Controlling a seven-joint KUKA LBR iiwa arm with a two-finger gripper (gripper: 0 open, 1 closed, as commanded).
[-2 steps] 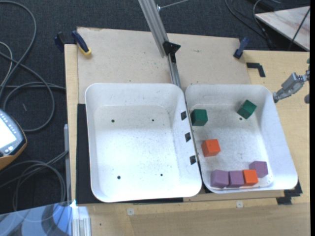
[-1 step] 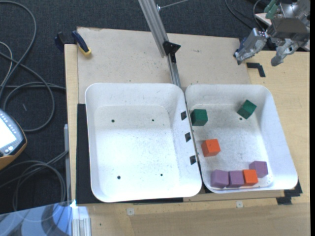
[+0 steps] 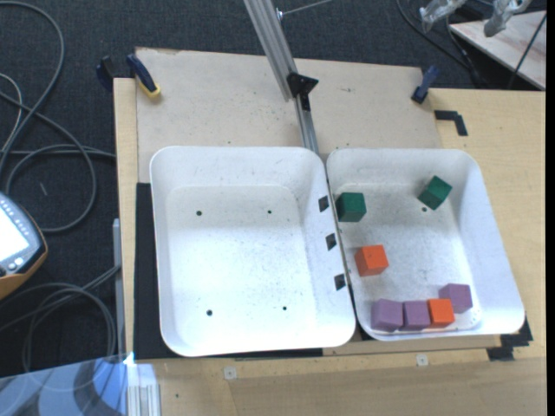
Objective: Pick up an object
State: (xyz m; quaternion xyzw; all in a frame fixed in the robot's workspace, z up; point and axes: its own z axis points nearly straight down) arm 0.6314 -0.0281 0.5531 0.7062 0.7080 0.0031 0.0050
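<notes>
The right bin (image 3: pixel 486 232) holds several small cubes. A dark green cube (image 3: pixel 350 206) lies by its left wall and another green cube (image 3: pixel 434 192) sits tilted toward the back right. An orange cube (image 3: pixel 372 260) rests near the middle. Along the front wall stand two purple cubes (image 3: pixel 388 314) side by side, a second orange cube (image 3: pixel 441 312) and a third purple cube (image 3: pixel 457 297). My gripper (image 3: pixel 473 7) hangs at the view's top right, beyond the bench's back edge and well away from the cubes. Its two fingers (image 3: pixel 440 3) stand open with nothing between them.
The left bin (image 3: pixel 173 232) lies beside the right one. A slanted metal pole (image 3: pixel 270 33) rises from the back of the bench between the bins. Blue clamps (image 3: pixel 143 74) grip the back corners. Cables and a device (image 3: pixel 13 245) lie on the floor at left.
</notes>
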